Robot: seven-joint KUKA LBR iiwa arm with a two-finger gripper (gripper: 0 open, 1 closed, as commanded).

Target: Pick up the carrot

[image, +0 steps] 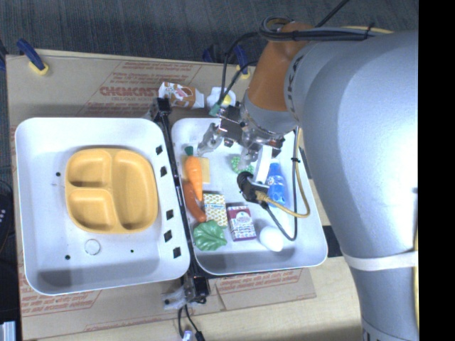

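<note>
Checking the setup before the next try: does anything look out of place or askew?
Nothing stands out. The carrot lies flat along the left wall of the right bin among other items, and the yellow tray sits level in the left bin.

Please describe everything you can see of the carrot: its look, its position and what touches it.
The carrot is orange, smooth and looks like plastic, thick at its far end and narrowing toward the near end, where green leaves sit. It lies flat in the right bin, lengthwise along the bin's left wall. Its right side lies against a pale yellow piece and a small patterned packet. The hand is above the bin to the carrot's right, not touching it.
</note>
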